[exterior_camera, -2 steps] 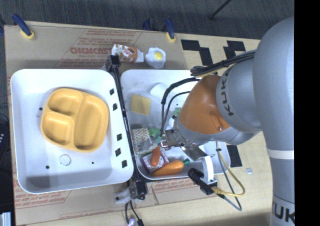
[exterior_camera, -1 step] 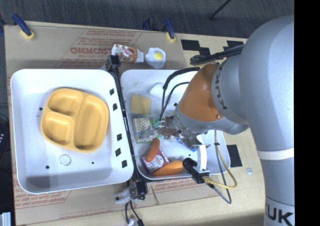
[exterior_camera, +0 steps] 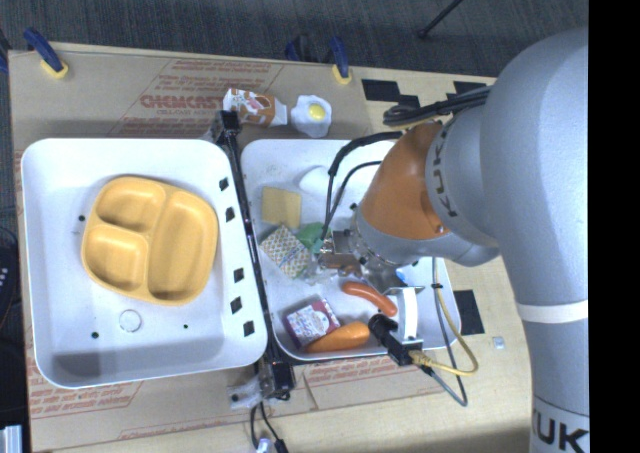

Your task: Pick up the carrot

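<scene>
Lying apart from the gripper [exterior_camera: 338,259] is the carrot [exterior_camera: 338,338].

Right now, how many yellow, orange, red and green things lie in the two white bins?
Yellow: 2, divided tray and cheese slice
Orange: 1, carrot
Red: 2, sausage and packet
Green: 1, small piece
Total: 6
</scene>
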